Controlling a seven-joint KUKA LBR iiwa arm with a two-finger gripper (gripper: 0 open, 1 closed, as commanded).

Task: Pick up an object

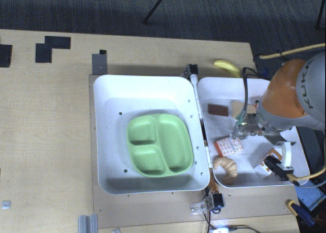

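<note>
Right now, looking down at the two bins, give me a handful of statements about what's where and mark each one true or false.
1. The green divided plate lies in the left bin. True.
2. The croissant sits in the left bin beside the plate. False: it lies in the right bin, near its front left corner.
3. A banana rests on the bench outside the bins, behind the right bin. True.
4. The red and white packet lies on the green plate. False: it lies on the right bin's floor, just behind the croissant.
5. The arm reaches over the left bin. False: it is over the right bin.
</note>
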